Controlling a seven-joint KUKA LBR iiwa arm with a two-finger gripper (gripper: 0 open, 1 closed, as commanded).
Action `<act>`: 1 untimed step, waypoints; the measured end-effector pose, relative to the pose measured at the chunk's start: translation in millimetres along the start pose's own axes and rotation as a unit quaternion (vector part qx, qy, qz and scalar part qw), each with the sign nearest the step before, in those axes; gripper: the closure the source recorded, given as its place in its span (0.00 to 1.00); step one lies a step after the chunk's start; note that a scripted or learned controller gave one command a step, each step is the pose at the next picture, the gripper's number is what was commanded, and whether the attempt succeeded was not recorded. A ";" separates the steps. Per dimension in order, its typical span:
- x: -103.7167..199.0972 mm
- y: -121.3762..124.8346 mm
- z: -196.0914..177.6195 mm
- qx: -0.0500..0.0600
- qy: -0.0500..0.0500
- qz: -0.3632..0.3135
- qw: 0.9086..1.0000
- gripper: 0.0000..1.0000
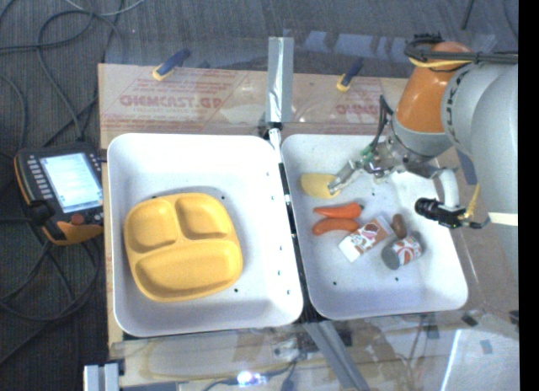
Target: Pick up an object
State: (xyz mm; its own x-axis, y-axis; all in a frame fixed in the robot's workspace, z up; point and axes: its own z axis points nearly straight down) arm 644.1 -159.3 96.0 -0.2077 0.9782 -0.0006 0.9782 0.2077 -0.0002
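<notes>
In the right bin (438,292) lie a pale yellow rounded object (314,184), two orange carrots (338,211) (333,227), a white and red carton (364,240), a small brown piece (398,226) and a grey and red can (402,251). My gripper (338,182) reaches in from the right, slanting down to the left. Its tip sits at the right edge of the pale yellow object, close to it or touching it. Nothing is visibly lifted off the bin floor.
The left bin (126,158) holds a yellow divided tray (184,244). A metal rail (279,77) runs back from the seam between the bins. A teach pendant (63,183) lies on the floor at the left. The arm's orange band (425,99) hangs over the right bin's far corner.
</notes>
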 end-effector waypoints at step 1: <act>25.8 -49.8 5.5 -0.006 -0.004 -0.089 0.996 0.00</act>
State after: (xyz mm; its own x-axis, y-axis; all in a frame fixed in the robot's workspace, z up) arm 590.1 -144.5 90.5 -0.3770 0.9261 -0.0104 0.9261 0.3771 0.0116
